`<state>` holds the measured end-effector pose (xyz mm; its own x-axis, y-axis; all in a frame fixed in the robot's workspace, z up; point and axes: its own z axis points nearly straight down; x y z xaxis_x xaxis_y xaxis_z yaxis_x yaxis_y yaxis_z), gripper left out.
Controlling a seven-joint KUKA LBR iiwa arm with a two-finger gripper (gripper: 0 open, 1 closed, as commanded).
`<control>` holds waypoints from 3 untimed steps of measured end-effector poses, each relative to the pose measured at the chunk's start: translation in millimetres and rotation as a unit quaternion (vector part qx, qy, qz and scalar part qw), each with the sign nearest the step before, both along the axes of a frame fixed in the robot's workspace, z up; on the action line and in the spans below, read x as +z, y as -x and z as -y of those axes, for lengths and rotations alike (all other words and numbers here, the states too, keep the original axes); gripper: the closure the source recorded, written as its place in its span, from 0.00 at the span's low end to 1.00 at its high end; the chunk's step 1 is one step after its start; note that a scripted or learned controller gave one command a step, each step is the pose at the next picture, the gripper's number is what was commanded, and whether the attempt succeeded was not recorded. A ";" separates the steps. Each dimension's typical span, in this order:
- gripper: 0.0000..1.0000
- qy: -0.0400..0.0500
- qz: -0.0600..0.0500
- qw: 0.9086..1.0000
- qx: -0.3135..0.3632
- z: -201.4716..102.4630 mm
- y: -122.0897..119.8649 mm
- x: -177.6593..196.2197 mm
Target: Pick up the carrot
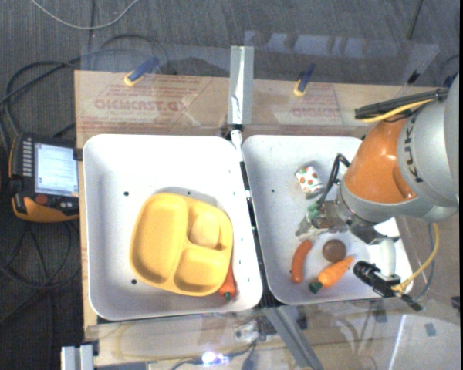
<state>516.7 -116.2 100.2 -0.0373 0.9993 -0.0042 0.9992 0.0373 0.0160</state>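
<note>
Much of the gripper (322, 216) is sitting under the arm's orange band and grey wrist, so only a dark cluster of metal with a touch of green is showing at the left of the wrist; whether it is open or shut cannot be told, and nothing is visibly sitting in it. The grey arm (440, 156) with its orange band is running off the right edge of the view, and its upper links are cut off there. A black cylindrical part (373, 276) is sticking out below the wrist, over the near right corner of the right white bin (272, 206).

The arm is reaching in from the right and bending down over the middle of the right bin, the wrist hanging above the bin floor.

The orange carrot with a green tip (331, 274) is lying on the floor of the right bin, near its front edge, tilted with the green end toward the left. Just beside it are lying a small red-orange elongated piece (300, 260) and a round brown object (334, 249). A small white item with red and green marks (309, 179) is resting farther back.

In the left white bin (108, 206) a yellow plastic divided tray (181, 241) is sitting, and a small orange-red object (228, 286) is peeking out from under its front right corner, mostly hidden.
</note>
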 end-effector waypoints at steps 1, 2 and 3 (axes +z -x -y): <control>1.00 -0.002 0.006 0.986 -0.166 -13.4 21.8 -7.5; 1.00 -0.001 -0.009 0.995 -0.102 -36.0 32.9 95.5; 0.00 -0.002 -0.009 0.995 -0.102 -35.9 33.0 95.5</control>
